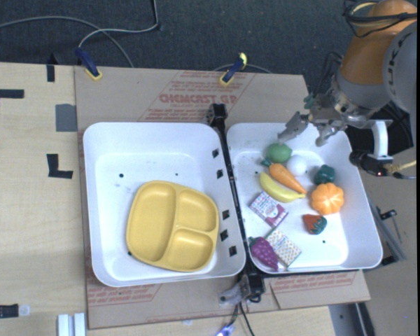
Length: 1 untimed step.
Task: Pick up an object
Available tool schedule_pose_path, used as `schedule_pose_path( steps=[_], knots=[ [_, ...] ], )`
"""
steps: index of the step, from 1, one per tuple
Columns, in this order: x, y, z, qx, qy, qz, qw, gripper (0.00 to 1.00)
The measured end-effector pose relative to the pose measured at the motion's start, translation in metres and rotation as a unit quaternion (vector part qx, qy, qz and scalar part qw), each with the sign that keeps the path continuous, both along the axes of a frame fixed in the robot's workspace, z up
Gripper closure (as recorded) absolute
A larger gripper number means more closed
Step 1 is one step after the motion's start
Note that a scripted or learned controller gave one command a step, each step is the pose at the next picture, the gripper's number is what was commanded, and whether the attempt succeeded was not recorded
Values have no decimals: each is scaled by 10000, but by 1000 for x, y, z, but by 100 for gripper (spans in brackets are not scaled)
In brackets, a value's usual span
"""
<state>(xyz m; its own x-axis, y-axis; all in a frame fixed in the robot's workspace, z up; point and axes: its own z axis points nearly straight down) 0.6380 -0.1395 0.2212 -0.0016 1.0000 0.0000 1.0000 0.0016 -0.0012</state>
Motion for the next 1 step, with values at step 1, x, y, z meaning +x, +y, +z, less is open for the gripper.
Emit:
schedule_pose_path(
  steps=[1],
  knots=[
    [31, 26, -135, -1, -20, 2, 10000, 0]
  ],
)
